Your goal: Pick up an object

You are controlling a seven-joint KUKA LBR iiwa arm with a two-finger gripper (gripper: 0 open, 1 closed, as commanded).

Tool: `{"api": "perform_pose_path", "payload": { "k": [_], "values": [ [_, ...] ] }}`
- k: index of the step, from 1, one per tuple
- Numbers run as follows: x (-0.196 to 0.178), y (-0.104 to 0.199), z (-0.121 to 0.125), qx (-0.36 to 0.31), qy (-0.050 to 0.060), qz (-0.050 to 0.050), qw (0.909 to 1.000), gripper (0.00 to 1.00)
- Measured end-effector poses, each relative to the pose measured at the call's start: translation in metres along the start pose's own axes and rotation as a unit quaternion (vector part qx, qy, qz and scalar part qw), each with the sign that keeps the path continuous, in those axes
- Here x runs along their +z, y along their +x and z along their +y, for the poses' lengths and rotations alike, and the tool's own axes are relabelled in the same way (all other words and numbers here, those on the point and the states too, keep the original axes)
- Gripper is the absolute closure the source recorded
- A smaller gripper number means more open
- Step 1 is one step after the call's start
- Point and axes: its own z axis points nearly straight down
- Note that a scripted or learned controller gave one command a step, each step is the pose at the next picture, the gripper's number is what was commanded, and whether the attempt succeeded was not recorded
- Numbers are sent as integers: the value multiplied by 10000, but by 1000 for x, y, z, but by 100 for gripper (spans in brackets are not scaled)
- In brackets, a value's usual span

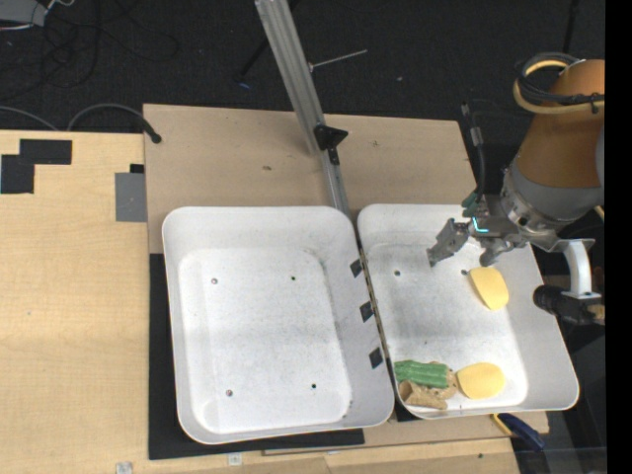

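In the right bin (434,314) lie several small objects. A yellow lump (489,287) rests near the bin's right side. Along the front edge a second yellow lump (481,380) sits beside a green piece (425,371) and a tan piece (427,395). My gripper (462,254) hangs over the back of the right bin, just up and left of the first yellow lump. It is open, its fingers spread apart with nothing between them.
The left bin (262,319) lies alongside, joined to the right one by black clips (366,310). A slanted metal rail (301,87) runs down from the back to the bins' shared corner. The arm's orange band (563,131) rises at the right.
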Motion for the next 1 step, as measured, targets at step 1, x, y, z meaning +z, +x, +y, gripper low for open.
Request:
{"api": "perform_pose_path", "payload": {
  "k": [1],
  "values": [
    [-2,-1,1,16,-25,-5,10000,0]
  ]
}}
